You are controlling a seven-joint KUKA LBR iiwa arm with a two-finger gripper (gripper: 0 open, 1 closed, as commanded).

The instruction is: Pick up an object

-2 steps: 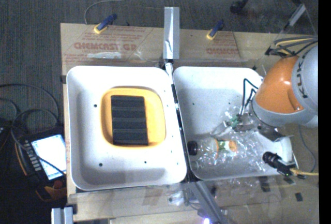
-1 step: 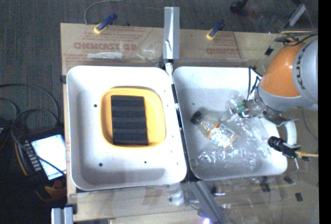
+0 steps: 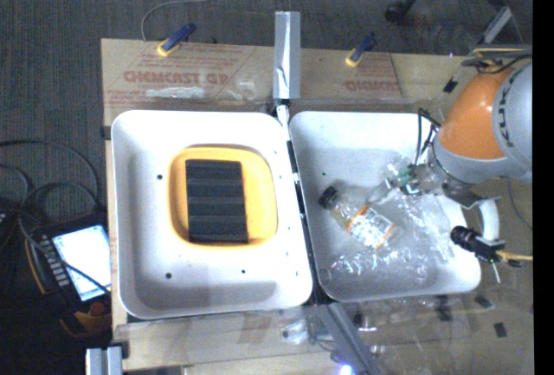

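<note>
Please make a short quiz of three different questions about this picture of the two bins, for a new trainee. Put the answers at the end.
1. True or false: the yellow tray with the black ribbed insert lies in the left white bin.
2. Multiple choice: the small clear plastic bottle with a dark cap and orange label is
A. standing upright in the left bin
B. lying on its side in the right white bin
C. on the floor beside the bench
3. Fill in: around the bottle, the right bin also holds crumpled clear ______ wrap.

Key: 1 true; 2 B; 3 plastic.
</note>
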